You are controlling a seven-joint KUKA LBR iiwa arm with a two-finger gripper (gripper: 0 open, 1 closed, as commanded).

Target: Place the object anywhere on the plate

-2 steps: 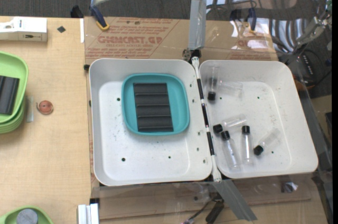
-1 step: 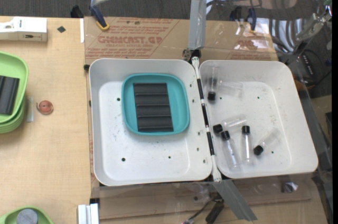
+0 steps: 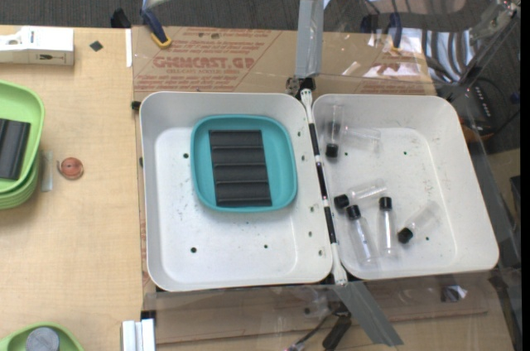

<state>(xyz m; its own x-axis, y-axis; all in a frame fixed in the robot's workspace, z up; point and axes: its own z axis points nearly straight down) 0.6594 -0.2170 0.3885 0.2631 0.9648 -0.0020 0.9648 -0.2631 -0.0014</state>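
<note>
The two white bins sat side by side with their inner rims touching along a hinge-like seam [image 3: 319, 175], and there was open white floor all around the plate in the left bin [image 3: 166, 200], widest along the near edge and the left wall. The teal plate [image 3: 286, 167] lay toward the back of that bin, closer to the seam than to the left wall, and a dark ribbed insert [image 3: 241, 167] filled its middle. The right bin [image 3: 447, 175] held the objects: a scatter of clear tubes with black caps. One tube [image 3: 332, 134] lay near the back left corner close to the seam, another clear one [image 3: 364, 141] lay just beside it, three more [image 3: 364, 213] were bunched near the middle toward the near side, and one [image 3: 416, 223] lay apart to their right at a slant. Much of the right bin's far right floor was bare. No tube was on the plate. The arm was nowhere over the bins, so I could not tell how its jaws stood or whether they had hold of anything. Behind the bins lay a sheet of printed cardboard [image 3: 211, 64], and to the left on the wooden bench [image 3: 83, 258] sat a green tray [image 3: 21, 146], a small round reddish piece [image 3: 71, 167] and a white box [image 3: 37, 45], all well clear of the bins.
</note>
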